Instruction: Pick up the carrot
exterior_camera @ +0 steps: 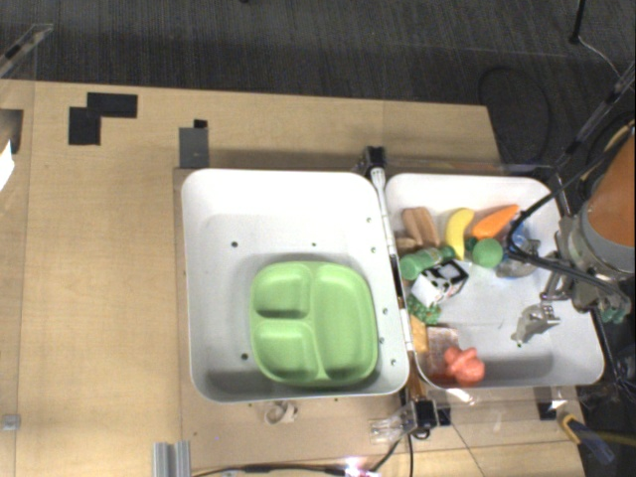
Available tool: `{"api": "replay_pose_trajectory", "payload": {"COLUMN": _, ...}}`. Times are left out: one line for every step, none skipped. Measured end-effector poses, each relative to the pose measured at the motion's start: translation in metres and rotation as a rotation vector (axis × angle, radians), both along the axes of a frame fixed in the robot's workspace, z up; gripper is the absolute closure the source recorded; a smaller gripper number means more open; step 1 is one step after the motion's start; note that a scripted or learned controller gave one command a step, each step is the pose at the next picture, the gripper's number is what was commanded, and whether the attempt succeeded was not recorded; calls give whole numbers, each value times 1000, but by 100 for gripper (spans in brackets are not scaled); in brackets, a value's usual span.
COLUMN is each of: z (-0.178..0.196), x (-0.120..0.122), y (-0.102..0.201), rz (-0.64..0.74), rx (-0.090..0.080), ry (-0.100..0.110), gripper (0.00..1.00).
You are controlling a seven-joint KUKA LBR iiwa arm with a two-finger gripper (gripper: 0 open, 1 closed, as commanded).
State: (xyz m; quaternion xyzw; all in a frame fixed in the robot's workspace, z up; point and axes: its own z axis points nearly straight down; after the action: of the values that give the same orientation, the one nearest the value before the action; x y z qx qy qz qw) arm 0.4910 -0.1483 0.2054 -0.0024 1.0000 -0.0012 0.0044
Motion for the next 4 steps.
{"api": "replay_pose_trajectory", "payload": {"z": -83, "x": 3, "y": -17, "rz": 254, "rx": 1, "ry": 3, "gripper": 0}}
{"api": "replay_pose_trajectory", "payload": {"z": -109, "x": 11, "y": 15, "rz": 593, "rx": -1, "ry": 2, "gripper": 0}}
{"api": "replay_pose_trajectory", "payload": {"z": -116, "x": 16, "y": -18, "rz": 530, "rx": -3, "ry": -4, "gripper": 0}}
{"api": "replay_pose_trajectory", "payload": {"z": -105, "x": 6, "y": 56, "rz": 137, "rx": 3, "ry": 1, "gripper": 0}}
